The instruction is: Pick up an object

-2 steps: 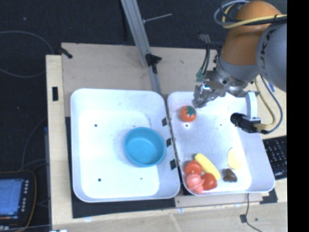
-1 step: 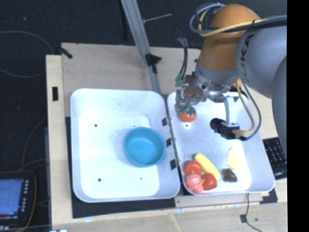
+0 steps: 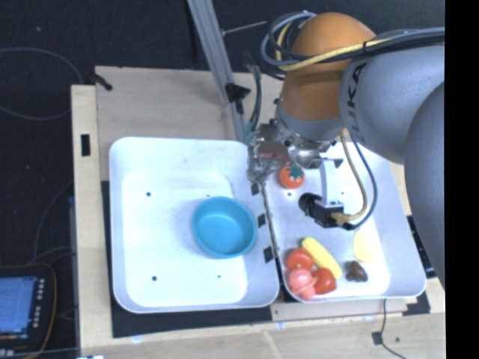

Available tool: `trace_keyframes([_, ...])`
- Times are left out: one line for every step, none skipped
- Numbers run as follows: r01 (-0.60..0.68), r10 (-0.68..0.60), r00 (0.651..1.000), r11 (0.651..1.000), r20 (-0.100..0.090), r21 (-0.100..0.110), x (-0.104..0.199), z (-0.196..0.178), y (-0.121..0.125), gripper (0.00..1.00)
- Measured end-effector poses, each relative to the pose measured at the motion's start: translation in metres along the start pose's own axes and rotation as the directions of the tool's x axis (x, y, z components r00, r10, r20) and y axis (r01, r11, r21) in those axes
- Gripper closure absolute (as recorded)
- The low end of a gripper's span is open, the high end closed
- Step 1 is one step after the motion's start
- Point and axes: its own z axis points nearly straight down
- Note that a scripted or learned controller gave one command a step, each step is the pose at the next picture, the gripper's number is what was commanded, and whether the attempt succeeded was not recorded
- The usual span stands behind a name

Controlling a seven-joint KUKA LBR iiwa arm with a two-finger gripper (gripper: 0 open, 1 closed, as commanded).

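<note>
My gripper [image 3: 289, 163] hangs over the far left part of the right bin [image 3: 397, 275], under the orange band of the arm. A small red tomato with a green top [image 3: 290, 176] sits directly below it, touching or nearly touching; I cannot tell whether it is gripped or lying on the bin floor. At the near end of the right bin lie a yellow banana-like piece [image 3: 322, 254], a red tomato [image 3: 299, 260], a pink piece [image 3: 301, 280], another red piece [image 3: 325, 281], a brown piece [image 3: 357, 272] and a pale yellow piece [image 3: 364, 247].
A blue bowl [image 3: 223, 227] stands in the left bin [image 3: 135, 178], near the wall shared by the two bins. A black cable end [image 3: 318, 208] hangs from the arm over the middle of the right bin. A slanted metal rail [image 3: 213, 51] runs down behind the bins.
</note>
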Motion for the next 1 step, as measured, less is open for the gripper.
trace_keyframes([-0.002, 0.002, 1.000, 1.000, 0.004, 0.001, 0.0371, 0.0178, -0.0144, 1.00])
